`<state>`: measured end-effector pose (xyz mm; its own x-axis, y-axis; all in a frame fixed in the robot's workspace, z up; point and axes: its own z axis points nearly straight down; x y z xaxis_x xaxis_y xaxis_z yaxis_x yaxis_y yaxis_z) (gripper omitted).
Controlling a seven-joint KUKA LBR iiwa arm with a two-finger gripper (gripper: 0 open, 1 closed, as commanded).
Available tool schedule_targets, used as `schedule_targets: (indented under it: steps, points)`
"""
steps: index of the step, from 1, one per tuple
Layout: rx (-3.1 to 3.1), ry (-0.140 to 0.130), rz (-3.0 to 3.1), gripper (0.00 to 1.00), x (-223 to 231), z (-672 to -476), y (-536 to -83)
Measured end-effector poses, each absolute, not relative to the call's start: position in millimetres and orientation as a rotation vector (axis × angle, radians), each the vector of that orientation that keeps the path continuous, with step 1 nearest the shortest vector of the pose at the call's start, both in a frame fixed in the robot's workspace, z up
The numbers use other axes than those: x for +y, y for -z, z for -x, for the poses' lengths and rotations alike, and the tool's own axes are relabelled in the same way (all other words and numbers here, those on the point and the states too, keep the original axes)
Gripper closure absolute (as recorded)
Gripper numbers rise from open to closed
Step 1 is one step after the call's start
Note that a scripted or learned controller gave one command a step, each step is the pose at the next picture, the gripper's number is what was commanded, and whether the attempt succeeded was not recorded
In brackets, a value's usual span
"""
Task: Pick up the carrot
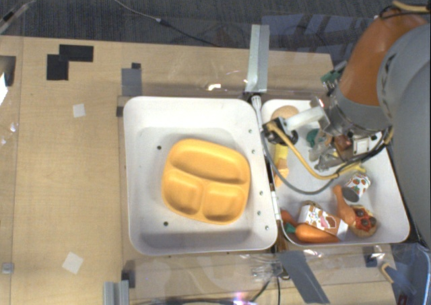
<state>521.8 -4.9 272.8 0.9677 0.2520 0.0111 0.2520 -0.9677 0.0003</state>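
Since the arm [394, 61] enters from the right, I find its grey bulk and orange band hanging over the upper half of the right bin [397, 219], which hides part of that bin's contents from me. Both bins sit flush side by side on the bench [60, 182], presumably so one serves as source and the other as destination. I note the left bin [141, 162] carries a yellow divided plate [204, 180], lying flat near its centre, well apart from any work at hand.

I place the gripper [328, 151] low over the middle of the right bin, among cabling and a yellow hose [296, 159] that loops beside it. Whether it is released or clenched I cannot tell; clutter masks the tip. I see nothing orange caught in it.

I read the carrot [315, 233] as the orange tapered piece lying along the bin's near wall, just beside a small printed carton [316, 217]. A second orange piece [345, 208] stands close by, so the identification is tentative. My judgement: the gripper sits short of the carrot, and the crowding around it will make a clean grasp awkward.
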Motion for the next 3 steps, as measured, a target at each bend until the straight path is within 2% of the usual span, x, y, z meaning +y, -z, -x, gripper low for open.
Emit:
schedule_targets:
  steps: [1,2,3]
  points:
    - [-0.317,0.009,3.128,1.00,-59.9,-501.6,-284.2]
    - [-0.370,-0.006,3.118,1.00,-11.8,-518.0,-197.8]
    - [-0.379,0.016,3.121,1.00,-68.0,-568.0,-290.6]
